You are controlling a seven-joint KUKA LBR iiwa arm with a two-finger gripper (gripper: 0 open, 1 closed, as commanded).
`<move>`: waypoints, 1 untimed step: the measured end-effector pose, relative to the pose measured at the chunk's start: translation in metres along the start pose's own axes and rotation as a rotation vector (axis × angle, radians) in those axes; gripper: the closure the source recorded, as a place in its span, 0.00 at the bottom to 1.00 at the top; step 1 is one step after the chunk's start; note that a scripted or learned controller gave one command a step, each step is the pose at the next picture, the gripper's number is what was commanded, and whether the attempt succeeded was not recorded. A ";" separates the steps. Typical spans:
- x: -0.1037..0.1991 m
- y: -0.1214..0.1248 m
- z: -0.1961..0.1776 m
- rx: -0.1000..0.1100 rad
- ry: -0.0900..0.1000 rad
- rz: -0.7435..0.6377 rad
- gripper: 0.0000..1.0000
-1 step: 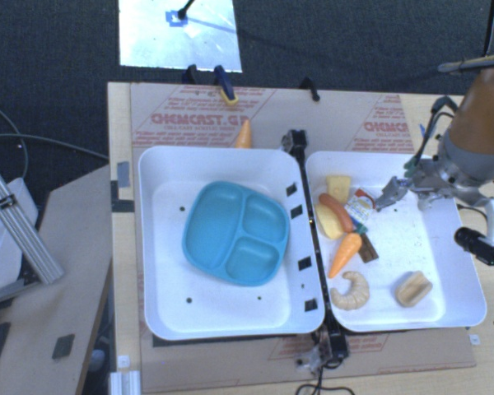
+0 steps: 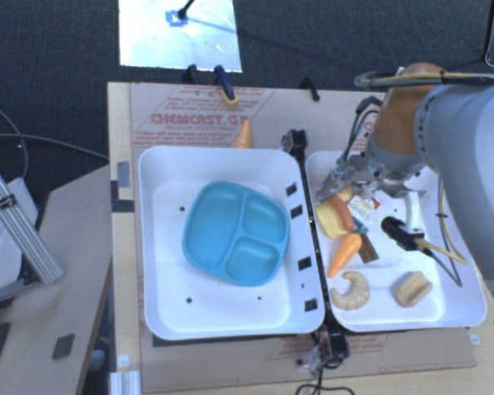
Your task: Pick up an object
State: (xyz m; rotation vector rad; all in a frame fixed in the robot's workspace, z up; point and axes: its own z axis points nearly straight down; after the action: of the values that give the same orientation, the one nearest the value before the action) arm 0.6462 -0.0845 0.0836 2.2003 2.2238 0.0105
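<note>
Left bin (image 2: pixel 160 245): blue sectioned plate (image 2: pixel 235 232) lying flat at the middle. Right bin (image 2: pixel 465 299): yellow-orange piece (image 2: pixel 333 218) by the left wall, carrot (image 2: pixel 344 253) just below it, croissant (image 2: pixel 351 290) toward the front, tan block (image 2: pixel 412 288) to its right. Gripper (image 2: pixel 350 181) low over the yellow-orange piece; opening and any hold impossible to tell.

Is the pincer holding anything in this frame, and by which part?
Cannot be told. The pincer is down in the right bin above the yellow item, its tips hidden.
</note>
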 end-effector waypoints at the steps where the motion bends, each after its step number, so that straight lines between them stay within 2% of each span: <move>1: -0.005 0.002 -0.021 -0.011 -0.003 0.005 1.00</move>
State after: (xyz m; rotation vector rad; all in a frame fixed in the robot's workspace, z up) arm 0.6482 -0.0894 0.1042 2.1984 2.2114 0.0201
